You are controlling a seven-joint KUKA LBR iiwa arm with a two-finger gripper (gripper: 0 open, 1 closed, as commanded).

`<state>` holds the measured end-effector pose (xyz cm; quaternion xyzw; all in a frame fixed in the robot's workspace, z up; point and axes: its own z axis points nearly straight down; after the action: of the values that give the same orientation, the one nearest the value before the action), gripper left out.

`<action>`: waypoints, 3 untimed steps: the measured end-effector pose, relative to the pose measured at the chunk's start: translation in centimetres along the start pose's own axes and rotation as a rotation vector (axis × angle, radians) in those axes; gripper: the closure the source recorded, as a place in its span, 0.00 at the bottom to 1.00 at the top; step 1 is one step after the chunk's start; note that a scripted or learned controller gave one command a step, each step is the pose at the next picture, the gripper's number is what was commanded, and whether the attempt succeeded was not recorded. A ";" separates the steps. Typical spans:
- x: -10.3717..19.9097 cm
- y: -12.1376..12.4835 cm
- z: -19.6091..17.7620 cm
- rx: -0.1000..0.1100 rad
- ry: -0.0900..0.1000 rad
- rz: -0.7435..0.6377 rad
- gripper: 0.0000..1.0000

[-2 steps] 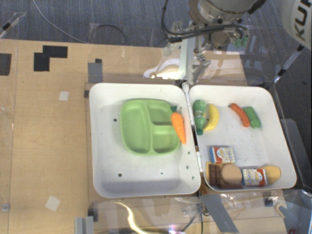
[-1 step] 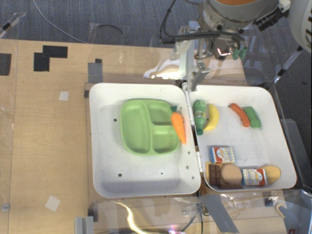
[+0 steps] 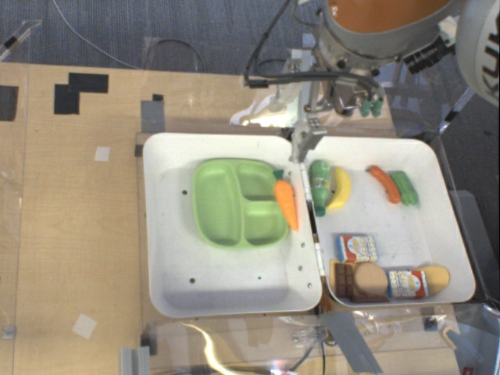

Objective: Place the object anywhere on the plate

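The plate (image 3: 234,205) lies in the left bin (image 3: 180,287), with the carrot (image 3: 287,203) on its right edge. In the right bin (image 3: 449,233), a banana (image 3: 341,189) lies upper left, a sausage (image 3: 383,183) upper right, and a box (image 3: 357,248) lower left.

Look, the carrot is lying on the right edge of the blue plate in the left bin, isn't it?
Almost. The plate is green, not blue, as the camera view shows. The rest holds: the carrot lies on the right edge of that plate, in the left bin.
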<state>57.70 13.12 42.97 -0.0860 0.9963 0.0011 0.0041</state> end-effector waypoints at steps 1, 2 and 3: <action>3.3 2.6 0.4 -0.001 -0.002 0.026 0.00; 3.7 3.6 -1.3 0.000 -0.002 0.168 0.00; 5.7 5.3 -3.1 -0.001 -0.003 0.353 0.00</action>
<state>51.13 17.39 46.02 0.0904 0.9959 0.0026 0.0053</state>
